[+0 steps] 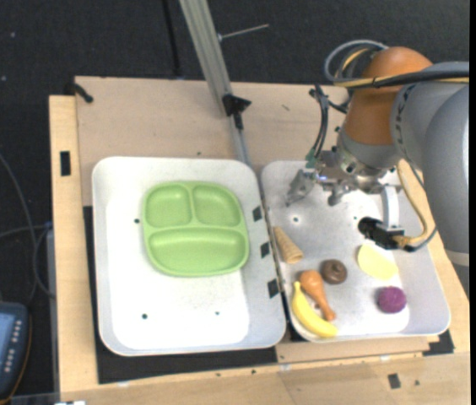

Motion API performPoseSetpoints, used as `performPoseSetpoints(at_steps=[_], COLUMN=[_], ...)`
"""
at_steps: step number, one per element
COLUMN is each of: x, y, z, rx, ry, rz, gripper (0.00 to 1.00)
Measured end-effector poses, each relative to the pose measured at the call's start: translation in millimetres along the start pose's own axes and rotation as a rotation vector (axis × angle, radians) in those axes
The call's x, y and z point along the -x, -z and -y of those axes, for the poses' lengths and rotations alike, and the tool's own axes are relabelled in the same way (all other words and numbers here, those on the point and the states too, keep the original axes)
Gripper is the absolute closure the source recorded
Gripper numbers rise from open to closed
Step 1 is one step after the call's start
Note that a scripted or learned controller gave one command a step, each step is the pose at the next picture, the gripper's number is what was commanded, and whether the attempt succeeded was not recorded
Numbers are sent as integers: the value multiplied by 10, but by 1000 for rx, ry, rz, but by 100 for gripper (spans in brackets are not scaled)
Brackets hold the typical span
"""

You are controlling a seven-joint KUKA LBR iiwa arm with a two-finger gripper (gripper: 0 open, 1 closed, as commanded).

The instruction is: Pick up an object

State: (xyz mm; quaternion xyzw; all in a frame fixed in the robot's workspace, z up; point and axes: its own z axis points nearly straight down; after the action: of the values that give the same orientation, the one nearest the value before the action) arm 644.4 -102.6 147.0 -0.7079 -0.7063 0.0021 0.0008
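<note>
We look down on a pale wooden table (170,116) standing on a dark floor, with two shallow white bins side by side on it. The left bin (120,310) carries a green divided plate (196,229), lying flat in its upper middle. The right bin (428,306) holds the small things: a ridged tan cone (287,245) near its left wall, a brown doughnut-shaped piece (333,270) near the middle, a yellow slice (377,261) to the right of that, and a purple ball (391,299) below the slice. At the bin's lower left a yellow banana (310,315) lies along the rim, with an orange drumstick-shaped toy (316,292) lying across its upper side.

The grey arm with its orange band (381,99) reaches in from the right — its gripper (316,186) hangs over the upper left part of the right bin, well apart from all the objects. The fingers (297,189) appear spread apart and we see nothing between them. A slanted metal pole (208,49) rises from the table's far side, behind the bins.
</note>
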Motion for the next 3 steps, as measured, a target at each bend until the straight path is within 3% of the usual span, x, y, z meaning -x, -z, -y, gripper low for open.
performPoseSetpoints(at_steps=[1,2,3], x=[11,22,82], y=[-490,-341,285], z=[9,-14,24], rx=[0,8,11], ry=[-2,-6,-1], rz=[0,0,0], gripper=[0,100,100])
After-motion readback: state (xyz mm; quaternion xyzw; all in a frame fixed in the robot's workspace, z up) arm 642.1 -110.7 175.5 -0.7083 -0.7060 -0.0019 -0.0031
